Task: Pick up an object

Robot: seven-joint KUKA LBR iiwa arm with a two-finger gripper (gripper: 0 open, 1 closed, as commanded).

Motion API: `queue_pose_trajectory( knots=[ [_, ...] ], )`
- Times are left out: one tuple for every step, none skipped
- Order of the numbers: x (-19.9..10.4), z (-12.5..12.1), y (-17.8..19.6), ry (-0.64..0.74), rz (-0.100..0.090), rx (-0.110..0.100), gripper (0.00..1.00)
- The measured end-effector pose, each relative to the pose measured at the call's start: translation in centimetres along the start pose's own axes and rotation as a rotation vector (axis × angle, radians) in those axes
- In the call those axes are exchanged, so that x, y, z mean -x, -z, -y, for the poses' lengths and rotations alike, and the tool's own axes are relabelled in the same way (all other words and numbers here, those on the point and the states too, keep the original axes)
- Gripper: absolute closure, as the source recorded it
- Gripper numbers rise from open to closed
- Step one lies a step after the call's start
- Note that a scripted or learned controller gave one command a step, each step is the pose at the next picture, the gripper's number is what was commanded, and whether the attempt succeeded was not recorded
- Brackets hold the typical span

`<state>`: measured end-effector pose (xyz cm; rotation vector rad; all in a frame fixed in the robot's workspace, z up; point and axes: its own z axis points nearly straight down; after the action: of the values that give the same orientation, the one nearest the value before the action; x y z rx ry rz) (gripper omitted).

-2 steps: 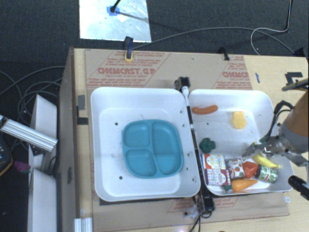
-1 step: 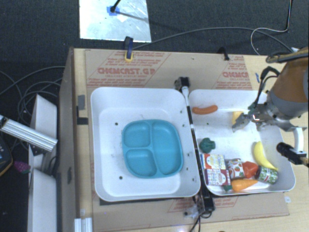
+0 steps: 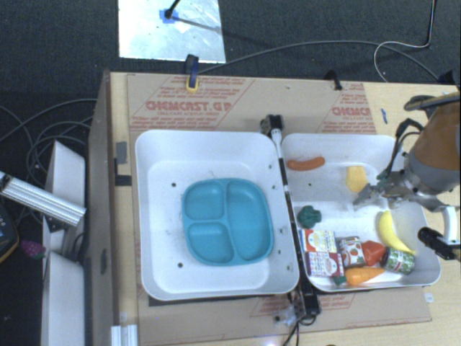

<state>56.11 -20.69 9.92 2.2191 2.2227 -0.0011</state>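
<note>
In the right bin [image 3: 338, 147] lie an orange sausage [image 3: 306, 163], a yellow block [image 3: 356, 178], a dark green lump [image 3: 310, 215] and a banana [image 3: 390, 231]. Along its near edge sit small food cartons [image 3: 321, 252], a red-labelled can [image 3: 351, 249], a red pepper [image 3: 373, 251], a carrot [image 3: 364, 274] and a green-labelled can [image 3: 400, 261]. My gripper [image 3: 372, 193] hangs low over the bin's right half, just below the yellow block and just above the banana's upper tip. Nothing is seen held in it.
The left bin [image 3: 166, 157] holds a blue divided plate [image 3: 227, 219]. A black clip [image 3: 274, 126] sits where the two bins meet. My arm with its orange band [image 3: 441, 144] covers the right bin's far right corner. Cables run across the floor behind.
</note>
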Motion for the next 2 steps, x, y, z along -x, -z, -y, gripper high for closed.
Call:
queue_pose_trajectory(
  knots=[
    [-0.1,3.6,-1.5,0.0,-0.001,0.0,0.0],
    [-0.1,3.5,-0.4,0.001,0.0,0.003,1.0]
  ],
)
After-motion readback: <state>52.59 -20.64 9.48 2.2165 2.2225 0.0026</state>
